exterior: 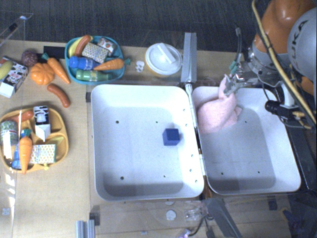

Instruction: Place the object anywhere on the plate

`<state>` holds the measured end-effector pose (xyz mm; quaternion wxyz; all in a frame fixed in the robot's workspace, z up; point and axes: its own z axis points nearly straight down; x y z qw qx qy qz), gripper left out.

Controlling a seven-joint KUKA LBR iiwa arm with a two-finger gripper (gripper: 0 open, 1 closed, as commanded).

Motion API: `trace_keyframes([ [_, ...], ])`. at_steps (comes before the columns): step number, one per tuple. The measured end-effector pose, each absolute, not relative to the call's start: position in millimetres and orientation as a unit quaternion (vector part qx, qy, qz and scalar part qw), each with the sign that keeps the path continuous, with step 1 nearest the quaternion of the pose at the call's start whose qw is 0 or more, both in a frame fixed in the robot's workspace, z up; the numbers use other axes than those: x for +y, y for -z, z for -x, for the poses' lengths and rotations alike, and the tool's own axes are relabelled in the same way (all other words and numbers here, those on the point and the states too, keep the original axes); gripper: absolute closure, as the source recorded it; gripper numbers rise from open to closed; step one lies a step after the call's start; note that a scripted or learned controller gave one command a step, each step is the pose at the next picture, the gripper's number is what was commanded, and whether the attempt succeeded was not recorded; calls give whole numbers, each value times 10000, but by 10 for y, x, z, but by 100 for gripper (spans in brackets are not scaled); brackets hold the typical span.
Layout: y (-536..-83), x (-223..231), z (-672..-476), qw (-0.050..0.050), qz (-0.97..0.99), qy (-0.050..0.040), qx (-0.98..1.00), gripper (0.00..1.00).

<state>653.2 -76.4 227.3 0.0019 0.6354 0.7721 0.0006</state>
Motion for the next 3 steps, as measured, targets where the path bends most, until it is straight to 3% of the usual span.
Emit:
trace_keyframes([
  [1,-2253,-745,-6545,19,-6331,-7,7740,100],
  [2,-2313,-180,-6648,23,-4653,-12,8852,100],
  [3,-2384,291,-6613,25,-2794,-13,9602,100],
])
